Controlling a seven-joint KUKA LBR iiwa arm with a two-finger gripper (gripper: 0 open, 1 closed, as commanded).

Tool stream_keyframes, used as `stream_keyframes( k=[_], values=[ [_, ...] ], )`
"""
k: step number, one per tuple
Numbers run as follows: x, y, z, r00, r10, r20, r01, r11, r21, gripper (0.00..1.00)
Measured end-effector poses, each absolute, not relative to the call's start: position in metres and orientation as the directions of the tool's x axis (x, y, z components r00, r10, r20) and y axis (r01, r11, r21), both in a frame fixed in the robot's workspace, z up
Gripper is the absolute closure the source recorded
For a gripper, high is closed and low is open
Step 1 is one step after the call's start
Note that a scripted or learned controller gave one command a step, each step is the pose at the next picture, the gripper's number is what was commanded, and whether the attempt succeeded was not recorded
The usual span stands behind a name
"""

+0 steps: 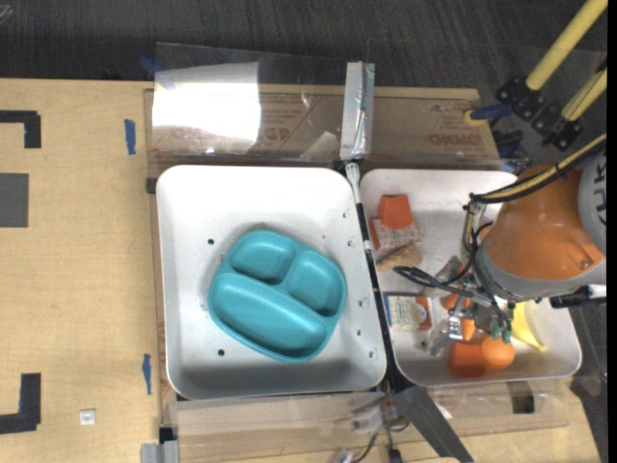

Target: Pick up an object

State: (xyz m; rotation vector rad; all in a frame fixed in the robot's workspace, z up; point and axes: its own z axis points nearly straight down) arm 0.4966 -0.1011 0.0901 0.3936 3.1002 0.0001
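Orange fruit [482,355] lies at the right bin's [564,367] near wall; gripper [461,318] poised just above it for picking, jaw state indiscernible.

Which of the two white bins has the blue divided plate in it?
The left bin; the teal plate lies there, while the right bin holds small items.

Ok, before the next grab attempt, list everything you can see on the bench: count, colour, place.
Shallow white plastic bins: two, side by side, left and right.
Teal divided plastic plate: one, centre of left bin.
Orange-and-white packet: one, upper left of right bin.
Round orange fruits: two, touching, front of right bin.
Yellow object: one, partly hidden by the arm, right bin.
Small printed packet: one, white and orange, right bin's left side.
Arm: grey with orange band, over right bin; claw low beside the fruits.
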Motion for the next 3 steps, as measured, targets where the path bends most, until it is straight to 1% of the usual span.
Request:
stream_keyframes(
  k=[1,2,3],
  values=[
    [0.485,-0.119,0.090,-0.984,0.175,-0.017,0.175,0.985,0.002,0.00],
    [0.489,-0.119,0.103,-0.984,0.174,-0.030,0.174,0.985,0.002,1.00],
    [0.483,-0.128,0.286,-0.952,0.305,-0.017,0.305,0.952,0.001,1.00]
  ],
)
